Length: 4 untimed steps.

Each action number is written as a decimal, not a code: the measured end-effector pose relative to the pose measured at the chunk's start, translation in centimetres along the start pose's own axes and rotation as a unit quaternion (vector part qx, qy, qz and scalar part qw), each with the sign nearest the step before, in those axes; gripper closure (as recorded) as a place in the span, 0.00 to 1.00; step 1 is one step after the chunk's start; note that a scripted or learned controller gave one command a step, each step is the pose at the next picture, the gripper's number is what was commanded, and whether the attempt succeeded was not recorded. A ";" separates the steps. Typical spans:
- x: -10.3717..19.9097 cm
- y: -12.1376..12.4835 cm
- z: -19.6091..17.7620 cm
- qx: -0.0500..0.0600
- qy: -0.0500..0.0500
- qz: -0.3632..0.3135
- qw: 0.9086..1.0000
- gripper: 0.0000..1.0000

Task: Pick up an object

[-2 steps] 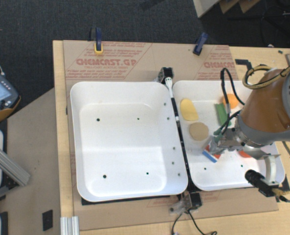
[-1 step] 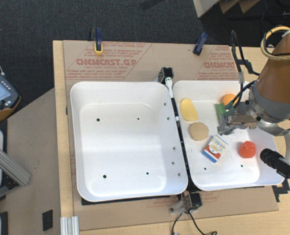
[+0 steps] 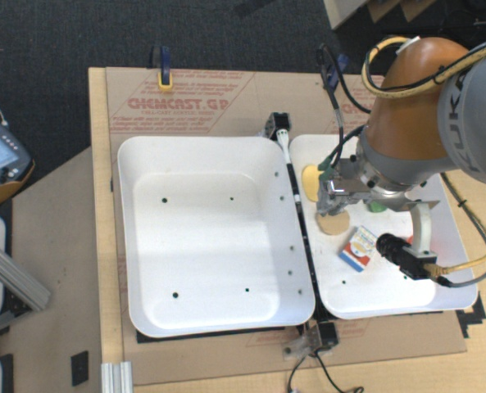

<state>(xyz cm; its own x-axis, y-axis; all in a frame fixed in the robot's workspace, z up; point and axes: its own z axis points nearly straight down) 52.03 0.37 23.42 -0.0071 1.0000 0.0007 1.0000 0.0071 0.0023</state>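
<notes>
Your gripper [image 3: 334, 205] hangs low in the right bin [image 3: 374, 297], over a tan round object [image 3: 333, 223] near its left wall; its grip state you cannot tell. A small red-white-blue box [image 3: 356, 250] lies just right.

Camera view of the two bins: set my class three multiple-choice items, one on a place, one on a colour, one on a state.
1. Where do the loose objects lie?
A. right bin
B. left bin
C. cardboard

2. What colour is the band above the arm's wrist?
A. blue
B. orange
C. green

3. The pincer is:
A. over the left bin
B. off the bench
C. low over the right bin

Key: A, the small box and tan round piece lie in the right bin; B, the arm shows orange; C, the pincer hangs by the yellow object.
</notes>
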 end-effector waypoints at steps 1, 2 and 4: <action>2.8 1.6 -10.2 -0.006 0.000 0.001 1.000 1.00; 3.8 -2.9 -9.8 0.003 0.000 0.003 1.000 1.00; 7.2 -4.2 -16.3 0.002 0.000 0.003 1.000 1.00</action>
<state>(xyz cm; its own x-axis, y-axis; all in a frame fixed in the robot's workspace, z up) 47.75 7.50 39.74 -0.0006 1.0000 0.0011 1.0000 0.0006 -0.0025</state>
